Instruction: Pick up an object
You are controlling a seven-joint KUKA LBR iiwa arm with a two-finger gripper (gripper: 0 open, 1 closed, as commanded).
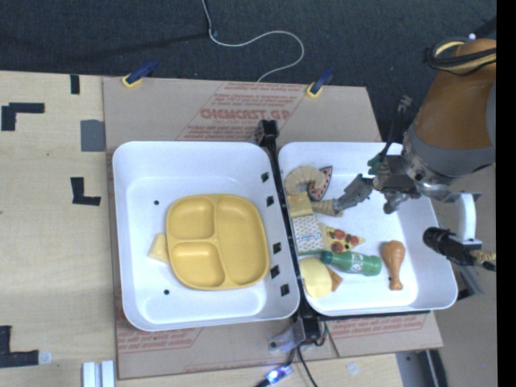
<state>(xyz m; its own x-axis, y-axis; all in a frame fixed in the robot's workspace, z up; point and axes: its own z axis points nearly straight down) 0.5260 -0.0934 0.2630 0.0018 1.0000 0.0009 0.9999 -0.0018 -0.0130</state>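
Gripper (364, 196) hangs open and empty at right-center. That drumstick (393, 261) at lower right looks light, hard, slick plastic; grab the thin shank.

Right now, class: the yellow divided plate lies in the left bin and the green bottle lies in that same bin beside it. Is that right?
Not quite. The camera view shows the yellow divided plate in the left bin, but the green bottle lies in the right bin.

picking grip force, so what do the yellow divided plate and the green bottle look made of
Yellow divided plate: likely moulded plastic, matte, with uniform colour and soft rounded compartment ridges. Green bottle: likely glossy toy plastic, with a bright highlight along its side; too small to be sure.
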